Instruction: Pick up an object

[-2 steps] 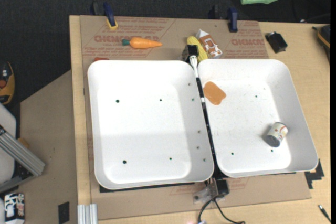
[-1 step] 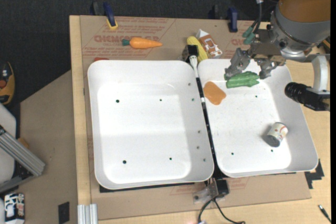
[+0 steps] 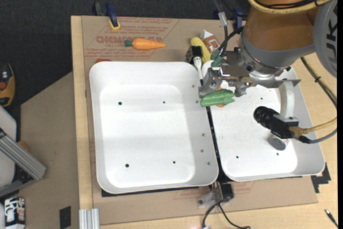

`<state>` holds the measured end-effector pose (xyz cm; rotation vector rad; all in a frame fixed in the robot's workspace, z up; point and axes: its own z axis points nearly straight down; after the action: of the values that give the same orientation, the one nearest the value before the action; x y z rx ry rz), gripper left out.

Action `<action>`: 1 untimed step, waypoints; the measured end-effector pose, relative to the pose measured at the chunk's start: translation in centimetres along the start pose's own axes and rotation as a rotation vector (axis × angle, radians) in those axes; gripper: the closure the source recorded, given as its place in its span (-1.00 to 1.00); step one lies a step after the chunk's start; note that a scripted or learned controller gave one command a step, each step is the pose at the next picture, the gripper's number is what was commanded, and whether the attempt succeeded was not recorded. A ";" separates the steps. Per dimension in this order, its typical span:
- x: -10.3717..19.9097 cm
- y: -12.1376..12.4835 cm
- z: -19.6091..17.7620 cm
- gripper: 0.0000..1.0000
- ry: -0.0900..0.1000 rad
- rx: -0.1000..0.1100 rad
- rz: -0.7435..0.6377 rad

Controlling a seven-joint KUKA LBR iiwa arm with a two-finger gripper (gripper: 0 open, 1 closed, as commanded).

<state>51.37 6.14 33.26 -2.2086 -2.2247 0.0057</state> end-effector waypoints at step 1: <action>6.0 -1.1 -2.8 1.00 0.001 -0.010 0.000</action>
<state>50.27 12.17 36.11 -2.2127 -2.2297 -0.0062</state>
